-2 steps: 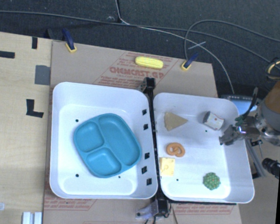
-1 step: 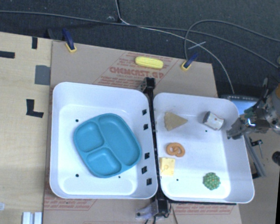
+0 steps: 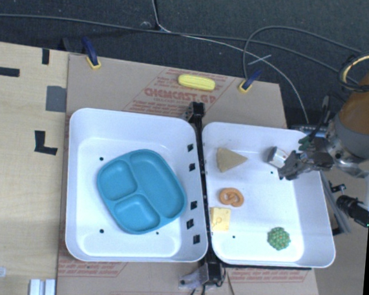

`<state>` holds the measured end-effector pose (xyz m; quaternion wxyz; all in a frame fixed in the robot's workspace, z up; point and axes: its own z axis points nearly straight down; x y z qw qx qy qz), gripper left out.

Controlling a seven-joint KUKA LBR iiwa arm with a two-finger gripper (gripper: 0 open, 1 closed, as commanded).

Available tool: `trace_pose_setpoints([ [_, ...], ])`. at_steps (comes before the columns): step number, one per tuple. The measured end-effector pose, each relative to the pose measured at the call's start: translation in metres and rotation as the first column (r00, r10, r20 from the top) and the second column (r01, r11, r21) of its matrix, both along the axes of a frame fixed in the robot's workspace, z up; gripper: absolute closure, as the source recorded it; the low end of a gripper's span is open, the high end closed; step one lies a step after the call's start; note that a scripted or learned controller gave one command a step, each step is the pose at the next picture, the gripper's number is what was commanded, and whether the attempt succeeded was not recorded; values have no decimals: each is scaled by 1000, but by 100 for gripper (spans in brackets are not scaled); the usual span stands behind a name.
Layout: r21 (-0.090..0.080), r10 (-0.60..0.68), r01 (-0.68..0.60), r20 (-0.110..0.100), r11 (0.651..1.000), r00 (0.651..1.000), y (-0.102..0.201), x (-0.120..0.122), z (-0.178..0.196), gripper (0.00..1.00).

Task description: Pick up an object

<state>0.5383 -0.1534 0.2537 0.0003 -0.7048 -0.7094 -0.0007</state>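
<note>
In the right shallow white bin [image 3: 304, 249], a tan wedge-shaped piece [image 3: 230, 160] is lying near the bin's back left corner, an orange pretzel-shaped item [image 3: 231, 197] is sitting in front of it, a flat yellow square [image 3: 220, 219] is resting nearer the front, and a green bumpy ball [image 3: 279, 238] is sitting toward the front right. My gripper [image 3: 285, 165] is hanging over the bin's back right part, and I cannot tell how it is set. Left of that bin, a blue divided plastic plate [image 3: 141, 190] is lying in the left white bin [image 3: 76, 230]. Both are sitting on brown cardboard [image 3: 170, 93] bearing a yellow banana-shaped toy [image 3: 196, 82], over a pale wooden bench [image 3: 12, 179].
</note>
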Motion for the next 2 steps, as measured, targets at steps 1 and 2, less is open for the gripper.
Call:
trace_pose_setpoints([
  [1,0,0,0,-2,1000,1000,52,6,-15,100],
  [2,0,1,-1,-1,1000,1000,106,8,-8,100],
])
